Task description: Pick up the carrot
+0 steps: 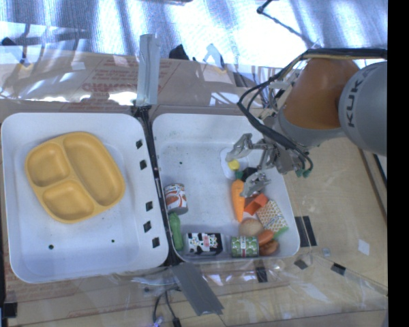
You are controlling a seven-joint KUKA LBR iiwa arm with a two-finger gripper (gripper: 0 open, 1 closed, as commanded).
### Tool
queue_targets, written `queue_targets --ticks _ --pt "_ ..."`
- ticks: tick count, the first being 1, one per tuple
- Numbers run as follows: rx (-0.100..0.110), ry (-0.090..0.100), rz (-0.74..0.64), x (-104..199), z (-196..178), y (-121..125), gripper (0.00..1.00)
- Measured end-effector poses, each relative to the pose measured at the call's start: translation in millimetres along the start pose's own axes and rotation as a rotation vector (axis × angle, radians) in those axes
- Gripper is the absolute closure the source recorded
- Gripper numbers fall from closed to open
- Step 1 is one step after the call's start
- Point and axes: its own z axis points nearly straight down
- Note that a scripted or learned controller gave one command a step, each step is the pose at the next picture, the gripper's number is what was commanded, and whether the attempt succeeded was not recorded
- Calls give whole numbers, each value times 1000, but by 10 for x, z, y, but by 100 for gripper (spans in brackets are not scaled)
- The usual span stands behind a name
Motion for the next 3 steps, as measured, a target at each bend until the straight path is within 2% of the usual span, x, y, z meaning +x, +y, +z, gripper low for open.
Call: queue_targets --ticks 1,2,3 --pt "1 -4 -168 266 602 99 0" --pt "3 -8 -176 238 485 116 100" --pt "5 -12 116 -3 -492 197 100"
